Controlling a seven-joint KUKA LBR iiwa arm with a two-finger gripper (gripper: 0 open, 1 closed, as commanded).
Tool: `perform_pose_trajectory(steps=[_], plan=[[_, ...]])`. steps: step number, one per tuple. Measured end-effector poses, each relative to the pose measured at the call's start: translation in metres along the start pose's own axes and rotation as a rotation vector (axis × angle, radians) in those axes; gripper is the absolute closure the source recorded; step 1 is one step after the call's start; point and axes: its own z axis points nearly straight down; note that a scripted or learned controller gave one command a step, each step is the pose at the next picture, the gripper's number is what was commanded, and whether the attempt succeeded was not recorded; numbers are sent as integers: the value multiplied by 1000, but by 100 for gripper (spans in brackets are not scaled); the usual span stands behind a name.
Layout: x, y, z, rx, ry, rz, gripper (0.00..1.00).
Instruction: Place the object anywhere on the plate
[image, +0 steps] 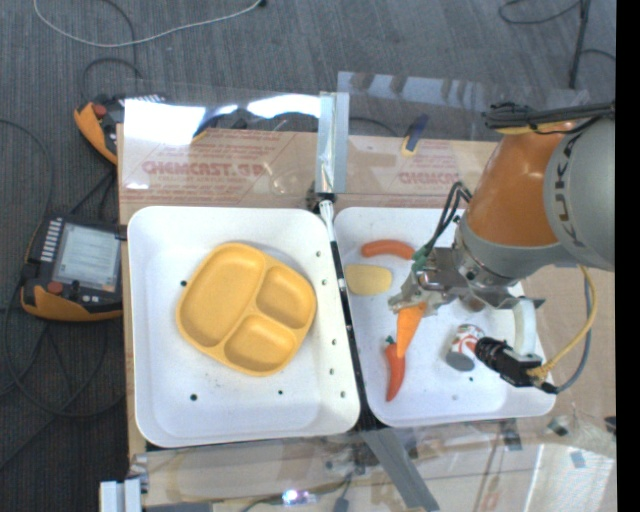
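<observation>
the bench (440, 165), a surface covered with clear plastic sheeting over brownish board printed with red lettering, bears two shallow white plastic bins side by side, their inner rims touching. the left white bin (150, 400) sits at nine o'clock of the bench and the right white bin (440, 395) at three o'clock. a narrow upright metal strip (333, 140) stands on the bench at twelve o'clock, just above the seam between the bins. a small blue and yellow piece (412, 137) lies on the sheeting at about one o'clock.
</observation>
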Motion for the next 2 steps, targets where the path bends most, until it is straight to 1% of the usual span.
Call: perform_pose_trajectory(steps=[1, 2], plan=[[65, 27, 41, 2, -5, -23, 100], [124, 73, 41, 1, -6, -125, 100]])
